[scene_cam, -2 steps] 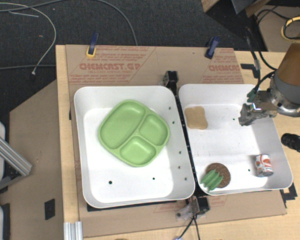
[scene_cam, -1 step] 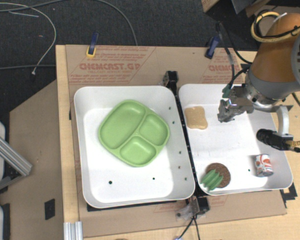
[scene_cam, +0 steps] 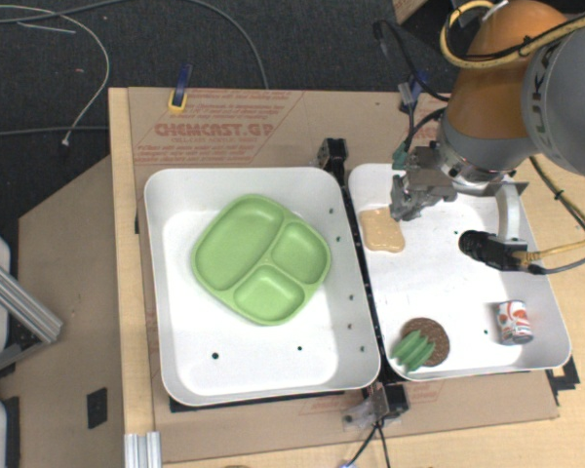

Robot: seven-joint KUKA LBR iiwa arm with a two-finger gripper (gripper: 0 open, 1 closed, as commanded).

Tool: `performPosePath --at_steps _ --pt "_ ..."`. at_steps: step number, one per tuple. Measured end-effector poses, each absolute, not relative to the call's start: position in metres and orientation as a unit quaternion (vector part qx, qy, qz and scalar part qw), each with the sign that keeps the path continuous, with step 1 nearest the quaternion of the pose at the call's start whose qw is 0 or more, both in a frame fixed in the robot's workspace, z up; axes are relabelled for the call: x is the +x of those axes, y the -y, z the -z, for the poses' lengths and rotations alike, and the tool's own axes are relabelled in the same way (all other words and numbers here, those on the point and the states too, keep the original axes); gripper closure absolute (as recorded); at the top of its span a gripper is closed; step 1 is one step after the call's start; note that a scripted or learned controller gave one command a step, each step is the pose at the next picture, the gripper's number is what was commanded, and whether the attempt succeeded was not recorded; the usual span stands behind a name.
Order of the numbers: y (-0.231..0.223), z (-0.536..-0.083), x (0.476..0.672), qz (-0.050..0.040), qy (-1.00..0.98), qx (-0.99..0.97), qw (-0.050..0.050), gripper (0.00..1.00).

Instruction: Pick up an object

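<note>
The gripper (scene_cam: pixel 407 206) hangs over the far left corner of the right bin (scene_cam: pixel 448 281), just above the far edge of a tan bread slice (scene_cam: pixel 382 232), and I cannot tell if it is open or closed. Nearer in that bin are a brown round disc (scene_cam: pixel 434 333) with a green bumpy piece (scene_cam: pixel 410 351) on it and, to the right, a small red and white can (scene_cam: pixel 513 322). A green plate with three parts (scene_cam: pixel 261 258) lies in the left bin (scene_cam: pixel 175 330).

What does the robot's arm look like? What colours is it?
The arm is thick, round and grey, with a shiny orange band above the wrist. A yellow cable loops beside the orange part. At the end is the tool, small, dark grey and metal.
</note>
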State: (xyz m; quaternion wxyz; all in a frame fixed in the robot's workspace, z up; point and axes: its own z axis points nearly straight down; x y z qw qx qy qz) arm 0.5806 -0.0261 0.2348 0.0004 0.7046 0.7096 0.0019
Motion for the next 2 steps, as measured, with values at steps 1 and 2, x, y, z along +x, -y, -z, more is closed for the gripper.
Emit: performPosePath --at_steps 1,2 --pt "-0.031 -0.224 0.591 -0.0010 -0.709 0.705 0.000 1.00" --pt "-0.076 -0.223 0.615 -0.0016 -0.709 0.705 0.000 1.00"
